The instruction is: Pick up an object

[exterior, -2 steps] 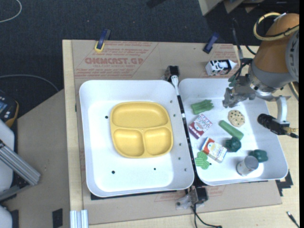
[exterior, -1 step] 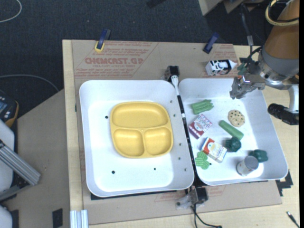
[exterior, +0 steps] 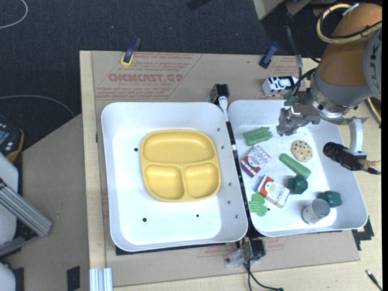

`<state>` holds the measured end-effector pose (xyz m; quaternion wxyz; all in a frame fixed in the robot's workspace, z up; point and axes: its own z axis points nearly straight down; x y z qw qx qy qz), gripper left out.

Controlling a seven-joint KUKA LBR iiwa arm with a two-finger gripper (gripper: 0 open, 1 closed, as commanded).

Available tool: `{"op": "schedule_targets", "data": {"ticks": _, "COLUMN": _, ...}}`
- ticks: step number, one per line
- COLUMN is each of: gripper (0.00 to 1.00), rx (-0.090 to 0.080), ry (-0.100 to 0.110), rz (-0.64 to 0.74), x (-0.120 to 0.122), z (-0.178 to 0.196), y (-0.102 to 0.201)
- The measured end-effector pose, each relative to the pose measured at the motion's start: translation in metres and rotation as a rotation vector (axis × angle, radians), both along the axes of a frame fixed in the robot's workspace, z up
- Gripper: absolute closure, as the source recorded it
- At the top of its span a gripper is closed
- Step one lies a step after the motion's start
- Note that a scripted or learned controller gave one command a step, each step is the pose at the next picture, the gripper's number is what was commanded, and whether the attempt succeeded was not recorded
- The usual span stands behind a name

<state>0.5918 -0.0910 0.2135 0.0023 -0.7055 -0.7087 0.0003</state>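
Objects: a scatter of small items in the right bin [exterior: 357, 190] — none lifted, all lying on the bin floor.
Bean pod [exterior: 257, 135]: pale green, at the bin's upper left, just left of the gripper.
Cookie [exterior: 301, 150]: round, speckled, below the gripper and apart from it.
Red packet [exterior: 256, 159]: left of centre, below the bean pod.
Cucumber [exterior: 294, 164]: green, slanting down to the right; its lower end meets a dark green lump [exterior: 297, 184].
Carton [exterior: 274, 192]: white, red and yellow, lying tilted near the bin's middle, touching a bright green piece [exterior: 259, 205] at its lower left.
Can [exterior: 316, 211]: grey, near the front wall, just beside a dark green cap-like item [exterior: 330, 198].
Gripper [exterior: 291, 123]: low over the bin's upper part, pointing down — nothing seen between its fingers; how far they are apart cannot be told.
Arm [exterior: 345, 59]: grey with an orange band, entering from the upper right.
Left bin [exterior: 115, 162]: holds a yellow three-part tray [exterior: 180, 163] at its centre.
Bench [exterior: 91, 90]: brown board under both bins.
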Motion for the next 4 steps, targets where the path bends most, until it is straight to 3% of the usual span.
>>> {"op": "schedule_targets", "data": {"ticks": 1, "gripper": 1.00, "rx": 0.000, "ry": 0.000, "rz": 0.001, "x": -0.029, "z": 0.000, "y": 0.045}}
{"op": "schedule_targets", "data": {"ticks": 2, "gripper": 1.00, "rx": 0.000, "ry": -0.001, "rz": 0.001, "x": -0.034, "z": 0.003, "y": 0.090}}
{"op": "schedule_targets", "data": {"ticks": 3, "gripper": 1.00, "rx": -0.003, "ry": -0.008, "rz": -0.004, "x": -0.040, "z": 0.022, "y": 0.084}}
{"op": "schedule_targets", "data": {"ticks": 4, "gripper": 1.00, "rx": -0.002, "ry": 0.001, "rz": -0.006, "x": -0.047, "z": 0.004, "y": 0.083}}
